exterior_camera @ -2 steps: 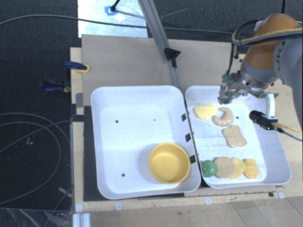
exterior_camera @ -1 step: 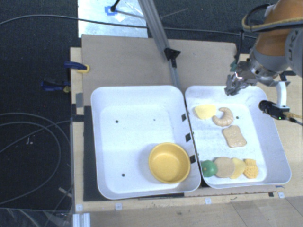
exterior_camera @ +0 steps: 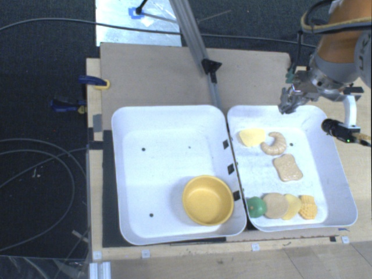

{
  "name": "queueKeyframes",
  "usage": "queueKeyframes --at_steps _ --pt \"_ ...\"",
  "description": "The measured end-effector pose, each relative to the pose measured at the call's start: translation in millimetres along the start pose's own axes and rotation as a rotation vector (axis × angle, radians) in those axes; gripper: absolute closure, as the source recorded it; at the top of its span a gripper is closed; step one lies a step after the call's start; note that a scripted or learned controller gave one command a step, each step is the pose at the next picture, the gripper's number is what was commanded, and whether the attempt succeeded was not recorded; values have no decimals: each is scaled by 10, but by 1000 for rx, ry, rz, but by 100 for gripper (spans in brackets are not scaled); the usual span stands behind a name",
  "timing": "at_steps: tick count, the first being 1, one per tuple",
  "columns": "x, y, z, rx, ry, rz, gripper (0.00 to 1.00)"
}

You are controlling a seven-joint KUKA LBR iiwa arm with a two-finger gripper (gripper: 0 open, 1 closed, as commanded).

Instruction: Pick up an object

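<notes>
tool (exterior_camera: pixel 286 108) above right bin's (exterior_camera: pixel 334 156) far rim, state unclear; croissant (exterior_camera: pixel 274 143) nearest.

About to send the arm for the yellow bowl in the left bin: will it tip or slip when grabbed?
The yellow bowl sits upright, so a rim pinch seems feasible. It looks like light plastic, likely sliding on the smooth left bin if nudged. Its curved wall may slip.
</notes>
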State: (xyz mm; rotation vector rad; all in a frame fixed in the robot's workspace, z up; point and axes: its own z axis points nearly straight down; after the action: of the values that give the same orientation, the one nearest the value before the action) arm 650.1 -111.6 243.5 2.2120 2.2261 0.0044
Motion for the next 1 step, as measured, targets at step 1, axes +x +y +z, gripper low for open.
queueKeyframes --at_steps 1 --pt "408 -227 101 5 1 -2 100"
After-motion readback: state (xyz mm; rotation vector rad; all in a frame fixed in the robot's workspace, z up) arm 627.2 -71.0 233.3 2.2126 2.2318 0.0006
